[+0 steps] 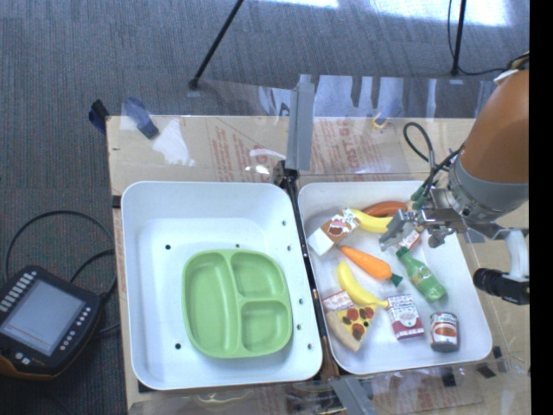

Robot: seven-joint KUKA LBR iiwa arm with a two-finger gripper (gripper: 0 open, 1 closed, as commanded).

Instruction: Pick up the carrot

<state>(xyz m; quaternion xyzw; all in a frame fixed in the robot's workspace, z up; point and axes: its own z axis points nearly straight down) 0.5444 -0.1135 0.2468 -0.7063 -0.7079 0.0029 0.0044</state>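
- Far left, on the grey carpet: a black handheld control pendant (39, 318) with a pale screen, cable looping off behind.
- Left shallow white plastic bin (155, 206), holding a light green three-compartment plastic tray (238, 303) lying flat toward the bin's right half.
- Right shallow white plastic bin (479, 318), touching the left bin along the shared edge, packed with toy food.
- Near that bin's left wall: a small white-and-red carton (333, 230), with a yellow toy banana (373, 221) just beside.
- Mid-bin: the orange toy carrot with a green tip (366, 262), lying flat at a slant, free of any grip, between the upper banana and a second yellow banana (356, 285).
- Below: a toy pizza slice (352, 320), a small red-and-white box (403, 316), a dark tin can (444, 330).
- Right of the carrot: a green plastic bottle (421, 274), lying tilted.
- Upper right: the grey two-finger gripper (416, 227), hanging over the bin just above the bottle's neck, near but apart from the carrot; finger spread impossible to tell, nothing seen between.
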